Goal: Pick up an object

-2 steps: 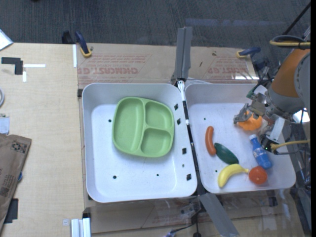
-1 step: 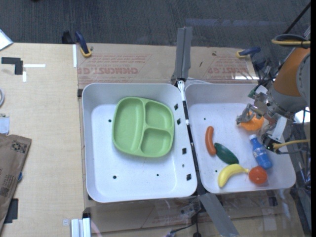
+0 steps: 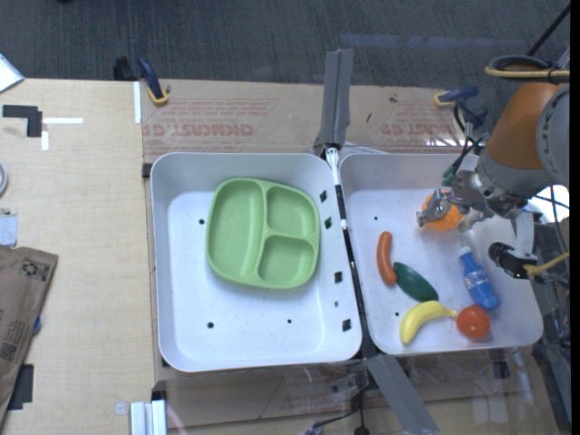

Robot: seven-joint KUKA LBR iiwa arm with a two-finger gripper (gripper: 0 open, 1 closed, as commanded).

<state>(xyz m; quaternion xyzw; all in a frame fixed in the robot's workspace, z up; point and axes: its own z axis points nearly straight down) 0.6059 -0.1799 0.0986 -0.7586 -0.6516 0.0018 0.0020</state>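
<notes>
- Camera view: the hand (image 3: 446, 208) sits low over the right bin (image 3: 517, 333), in its far half, fingers closed around a small orange object (image 3: 441, 219) that shows between them.
- Nearer in the same bin lie a red sausage (image 3: 386, 257), a dark green vegetable (image 3: 416, 282) touching its lower end, a yellow banana (image 3: 421, 319), a red-orange ball (image 3: 473, 323) and a blue bottle (image 3: 478, 282) just above the ball.
- The grey arm (image 3: 530, 134), with its orange band, comes in from the right.
- The left bin (image 3: 181, 333) holds a green divided plate (image 3: 264, 233), three compartments, lying flat.
- Both bins rest on a surface (image 3: 72, 216) of pale wood and cardboard.
</notes>
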